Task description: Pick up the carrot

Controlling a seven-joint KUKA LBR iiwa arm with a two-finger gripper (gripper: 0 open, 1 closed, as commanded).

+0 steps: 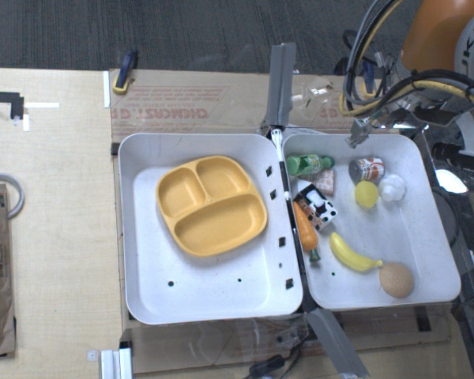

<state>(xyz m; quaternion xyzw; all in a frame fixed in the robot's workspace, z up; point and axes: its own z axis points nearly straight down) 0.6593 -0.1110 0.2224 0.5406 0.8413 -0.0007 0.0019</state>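
Note:
The carrot (306,227) is orange with a green tip. It lies along the left wall of the right bin (426,235), pointing toward the front, next to a black-and-white toy (322,205). My gripper (357,137) hangs over the back edge of the right bin, well behind the carrot and to its right. It is apart from the carrot, and nothing shows in its grasp. The grey arm with its orange band (442,14) comes in from the upper right.
The right bin also holds a green bottle (308,164), a can (369,168), a lemon (366,194), a white ball (393,188), a banana (354,257) and a brown round thing (396,279). A yellow divided plate (212,204) sits in the left bin (142,275).

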